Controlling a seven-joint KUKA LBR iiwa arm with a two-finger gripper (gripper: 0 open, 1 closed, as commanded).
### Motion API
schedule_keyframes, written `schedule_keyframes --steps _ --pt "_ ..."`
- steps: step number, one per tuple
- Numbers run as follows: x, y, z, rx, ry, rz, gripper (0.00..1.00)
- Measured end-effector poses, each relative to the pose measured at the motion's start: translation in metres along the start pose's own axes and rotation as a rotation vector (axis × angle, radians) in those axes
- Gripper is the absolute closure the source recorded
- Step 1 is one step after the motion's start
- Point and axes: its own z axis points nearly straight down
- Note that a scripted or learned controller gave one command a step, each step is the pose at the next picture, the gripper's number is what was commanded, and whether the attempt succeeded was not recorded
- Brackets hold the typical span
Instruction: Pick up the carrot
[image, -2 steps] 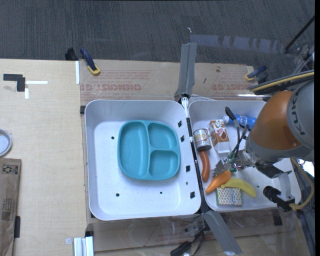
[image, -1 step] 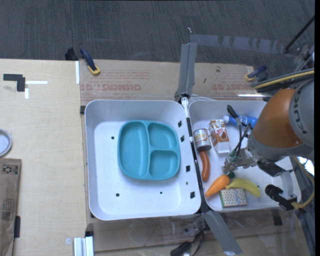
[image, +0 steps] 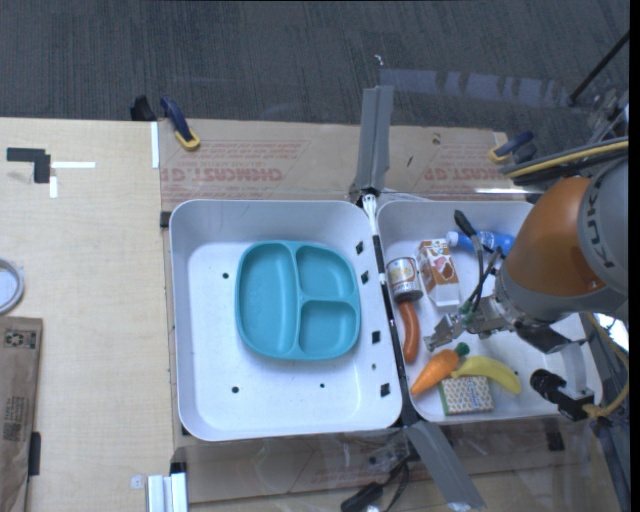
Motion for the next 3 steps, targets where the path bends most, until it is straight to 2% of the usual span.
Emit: schedule_keyframes --steps 1,2,3 --pt "-0.001 0.000 -0.008 0.001 0.000 0.003 1.00" --pt "-0.001 0.000 -0.008 0.001 0.000 0.004 0.00" --pt "0.001 -0.018 0.009 0.000 0.001 -0.011 0.00"
